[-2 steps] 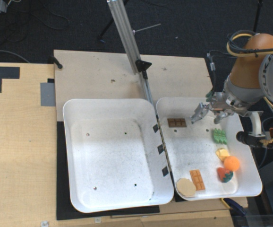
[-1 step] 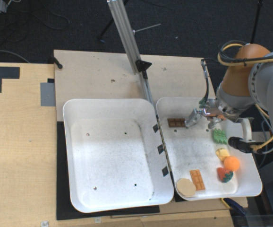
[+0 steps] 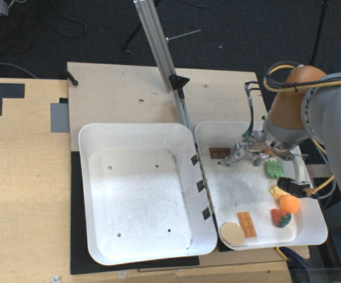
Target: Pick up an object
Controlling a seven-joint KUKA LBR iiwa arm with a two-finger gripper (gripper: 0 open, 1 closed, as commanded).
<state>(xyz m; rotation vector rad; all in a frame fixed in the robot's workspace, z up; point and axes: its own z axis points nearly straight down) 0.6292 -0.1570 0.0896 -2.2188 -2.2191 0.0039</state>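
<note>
The small brown chocolate-bar piece (image 3: 219, 152) lies flat on the floor of the right bin (image 3: 229, 202), up near that bin's far end and close to the wall it shares with the left bin (image 3: 135, 193). Its long axis runs roughly across the bin, left to right in the view. The gripper (image 3: 240, 154) hangs just to its right, low over the bin floor, so from where I stand the bar is the nearest thing to it and lies toward the left bin from the fingertips. I cannot tell how the gripper's working end is set; the metal parts blur together, and nothing shows between them.

I judge a short shift toward the shared wall would bring the gripper over the bar, though that wall leaves little room on the bar's far side. On the other side of the gripper sits a green piece (image 3: 274, 170), then an orange ball (image 3: 289, 204) and a red strawberry (image 3: 280, 217) nearer the front, with a waffle-like orange bar (image 3: 246, 224) and a pale round disc (image 3: 233, 234) at the front rim. The bin's middle floor is open.
</note>
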